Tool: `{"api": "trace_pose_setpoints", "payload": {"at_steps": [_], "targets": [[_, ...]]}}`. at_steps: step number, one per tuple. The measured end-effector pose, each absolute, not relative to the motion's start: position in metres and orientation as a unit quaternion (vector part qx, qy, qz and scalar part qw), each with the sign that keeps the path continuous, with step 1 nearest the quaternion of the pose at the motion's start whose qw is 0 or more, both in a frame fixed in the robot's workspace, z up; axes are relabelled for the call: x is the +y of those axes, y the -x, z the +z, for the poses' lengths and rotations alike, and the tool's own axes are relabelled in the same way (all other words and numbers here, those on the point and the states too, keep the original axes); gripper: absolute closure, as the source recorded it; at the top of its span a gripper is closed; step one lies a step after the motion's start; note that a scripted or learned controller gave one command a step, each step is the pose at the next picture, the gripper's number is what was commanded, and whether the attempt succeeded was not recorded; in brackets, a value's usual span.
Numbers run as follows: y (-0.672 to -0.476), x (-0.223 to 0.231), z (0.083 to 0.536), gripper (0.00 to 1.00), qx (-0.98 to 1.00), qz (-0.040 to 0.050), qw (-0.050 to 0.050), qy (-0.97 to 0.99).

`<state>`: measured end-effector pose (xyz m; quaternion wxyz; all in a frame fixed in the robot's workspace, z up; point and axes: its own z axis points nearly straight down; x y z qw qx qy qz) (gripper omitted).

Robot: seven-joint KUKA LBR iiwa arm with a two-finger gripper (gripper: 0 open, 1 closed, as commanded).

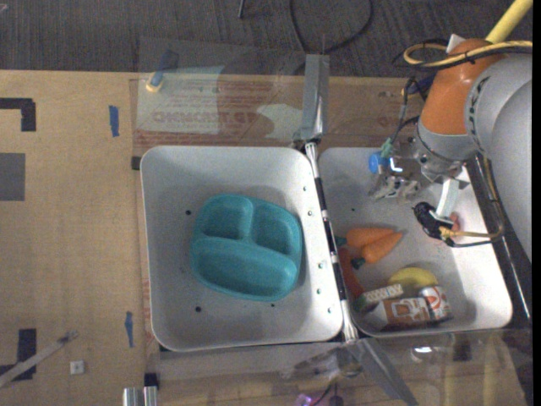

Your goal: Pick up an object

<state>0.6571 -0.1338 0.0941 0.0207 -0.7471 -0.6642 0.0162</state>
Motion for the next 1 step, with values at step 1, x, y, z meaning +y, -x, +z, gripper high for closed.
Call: {"api": "trace_pose_setpoints", "payload": {"at_steps": [1], "targets": [[-0.6667,-0.1064,0.1756,1.0,-0.664,-0.0016,-0.003,0.747]]}}
